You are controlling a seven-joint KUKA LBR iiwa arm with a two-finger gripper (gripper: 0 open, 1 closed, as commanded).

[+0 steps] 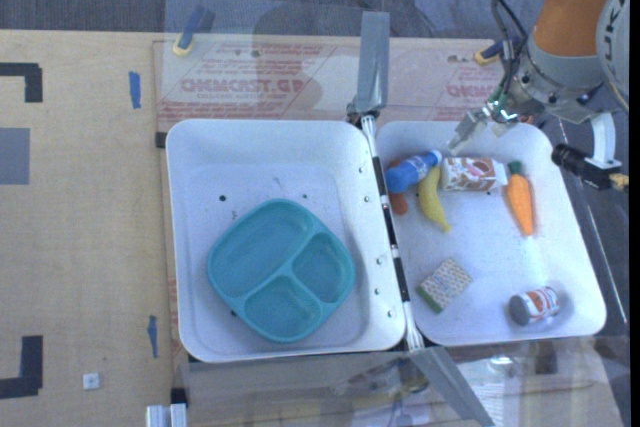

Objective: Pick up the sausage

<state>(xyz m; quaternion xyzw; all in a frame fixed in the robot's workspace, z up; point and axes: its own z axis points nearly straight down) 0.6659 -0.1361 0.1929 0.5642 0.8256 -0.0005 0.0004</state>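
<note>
The sausage [399, 204] is a small reddish-brown piece lying against the left wall of the right bin [575, 245], just below a blue bottle [410, 171]. My gripper [478, 125] hangs over the back edge of the right bin, above a small carton [470, 175]. It is well to the right of and behind the sausage. Nothing shows in the gripper.
A yellow banana [433, 200] lies right beside the sausage. An orange carrot [520, 202], a checked sponge-like block [445, 283] and a can [535, 305] are also in the right bin. A teal divided plate [282, 268] sits in the left bin [190, 175].
</note>
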